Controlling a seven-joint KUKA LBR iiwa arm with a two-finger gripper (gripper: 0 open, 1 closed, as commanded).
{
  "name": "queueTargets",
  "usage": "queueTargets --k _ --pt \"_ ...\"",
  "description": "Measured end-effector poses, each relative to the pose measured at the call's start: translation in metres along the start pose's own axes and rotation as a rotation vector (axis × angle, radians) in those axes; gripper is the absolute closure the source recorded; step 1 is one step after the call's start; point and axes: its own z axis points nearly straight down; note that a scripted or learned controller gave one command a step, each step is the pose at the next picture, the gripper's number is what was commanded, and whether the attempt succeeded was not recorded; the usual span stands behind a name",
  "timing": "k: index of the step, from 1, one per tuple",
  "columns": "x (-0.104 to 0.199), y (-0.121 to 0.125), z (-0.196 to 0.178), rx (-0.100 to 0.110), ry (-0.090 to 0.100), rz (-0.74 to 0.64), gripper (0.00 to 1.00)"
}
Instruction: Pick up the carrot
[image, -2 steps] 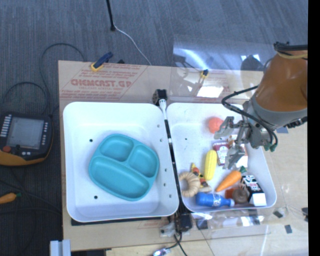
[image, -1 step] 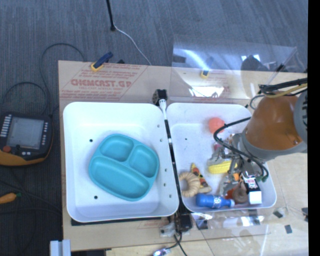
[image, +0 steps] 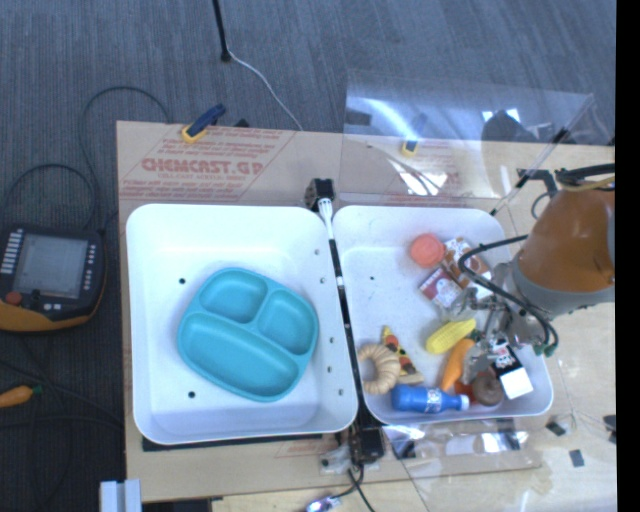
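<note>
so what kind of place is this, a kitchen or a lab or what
Most likely a robotics lab bench set up for picking trials, not a kitchen. Two white bins sit side by side, the right one holding toy food such as a carrot, and a robot teach pendant lies on the carpet nearby.

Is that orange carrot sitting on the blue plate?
No, the carrot lies in the right bin among other toys; the blue plate is in the left bin.

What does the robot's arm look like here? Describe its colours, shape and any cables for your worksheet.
The arm is a rounded, bulky body with a broad orange band and grey below it. Thin dark cables loop around its wrist. The gripper is a small dark and metallic assembly carrying a white tag with a black patch.
</note>
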Motion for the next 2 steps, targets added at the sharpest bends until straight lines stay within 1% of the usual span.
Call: queueTargets --k 1,2 --pt "0.022 0.047 -0.002 0.010 -0.012 0.048 0.00" --pt "0.027 0.060 -0.005 0.021 -0.032 -0.054 0.00"
